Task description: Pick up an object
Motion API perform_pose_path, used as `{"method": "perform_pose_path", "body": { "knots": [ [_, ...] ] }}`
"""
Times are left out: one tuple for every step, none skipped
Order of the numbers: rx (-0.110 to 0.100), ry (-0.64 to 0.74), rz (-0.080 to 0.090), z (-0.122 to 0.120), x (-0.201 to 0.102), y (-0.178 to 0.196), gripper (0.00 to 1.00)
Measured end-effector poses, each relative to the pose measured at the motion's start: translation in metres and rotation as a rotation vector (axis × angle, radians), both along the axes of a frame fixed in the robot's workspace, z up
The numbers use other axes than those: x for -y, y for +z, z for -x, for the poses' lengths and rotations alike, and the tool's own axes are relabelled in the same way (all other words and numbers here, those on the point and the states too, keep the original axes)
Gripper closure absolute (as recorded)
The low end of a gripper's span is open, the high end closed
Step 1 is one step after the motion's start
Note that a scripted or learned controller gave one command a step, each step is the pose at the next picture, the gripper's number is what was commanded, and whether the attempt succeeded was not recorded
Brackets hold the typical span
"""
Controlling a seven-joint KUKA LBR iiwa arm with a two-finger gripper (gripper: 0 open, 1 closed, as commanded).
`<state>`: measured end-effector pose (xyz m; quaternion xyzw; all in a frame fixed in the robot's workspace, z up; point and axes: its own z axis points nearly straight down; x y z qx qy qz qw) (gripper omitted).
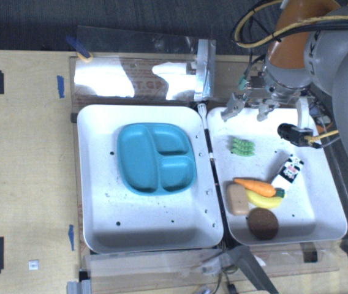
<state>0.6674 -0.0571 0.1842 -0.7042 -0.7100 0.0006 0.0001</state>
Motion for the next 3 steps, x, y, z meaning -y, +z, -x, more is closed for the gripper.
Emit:
{"method": "perform_pose_path", "body": {
  "knots": [
    [0.002, 0.141, -0.001, 0.010, 0.040, -0.097, 0.00],
    [0.003, 0.142, 0.000, 0.009, 0.039, -0.087, 1.00],
    [0.018, 0.249, -0.001, 0.004, -0.026, 0.009, 1.00]
  ]
}}
